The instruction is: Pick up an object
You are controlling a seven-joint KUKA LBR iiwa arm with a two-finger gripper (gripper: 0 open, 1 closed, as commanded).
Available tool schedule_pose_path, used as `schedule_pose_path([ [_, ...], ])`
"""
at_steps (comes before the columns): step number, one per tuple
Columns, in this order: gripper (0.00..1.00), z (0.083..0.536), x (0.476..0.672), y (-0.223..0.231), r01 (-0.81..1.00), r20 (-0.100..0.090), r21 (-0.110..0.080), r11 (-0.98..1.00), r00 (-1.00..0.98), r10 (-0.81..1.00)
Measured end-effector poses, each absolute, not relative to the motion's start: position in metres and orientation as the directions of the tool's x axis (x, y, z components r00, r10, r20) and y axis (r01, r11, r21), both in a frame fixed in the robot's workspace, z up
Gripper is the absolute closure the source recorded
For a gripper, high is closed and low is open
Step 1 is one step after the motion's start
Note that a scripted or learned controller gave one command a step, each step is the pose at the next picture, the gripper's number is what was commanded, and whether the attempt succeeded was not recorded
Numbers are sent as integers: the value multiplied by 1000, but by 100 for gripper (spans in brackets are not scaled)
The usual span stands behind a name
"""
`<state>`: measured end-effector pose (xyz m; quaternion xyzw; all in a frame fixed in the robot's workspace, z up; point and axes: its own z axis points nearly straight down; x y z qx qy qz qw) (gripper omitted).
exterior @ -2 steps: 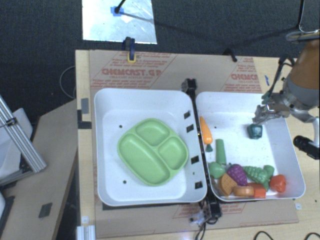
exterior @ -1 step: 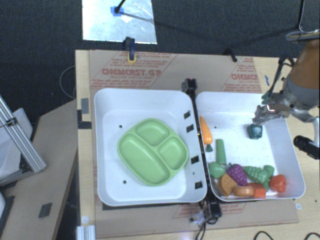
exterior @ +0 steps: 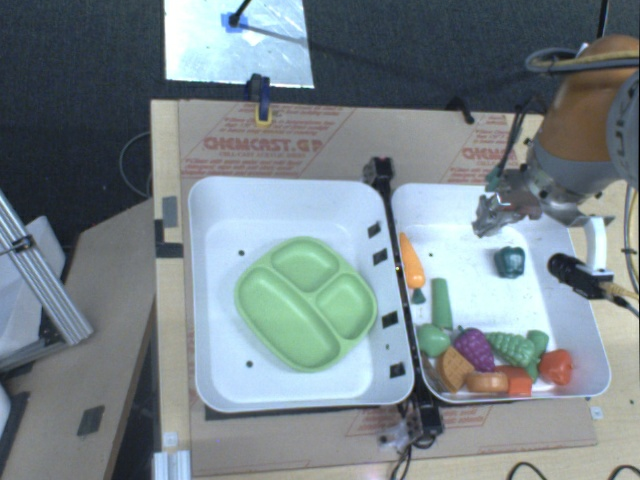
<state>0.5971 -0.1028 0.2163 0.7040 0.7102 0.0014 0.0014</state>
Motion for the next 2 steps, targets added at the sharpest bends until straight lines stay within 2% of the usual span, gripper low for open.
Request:
schedule_pose_path([
  [1, 100, 218, 615, -46, 1000, 1, 4, 10, -10, 1000],
  [2, 100, 217, 633, -37, 1000, 0, 3, 6, -6, 1000],
])
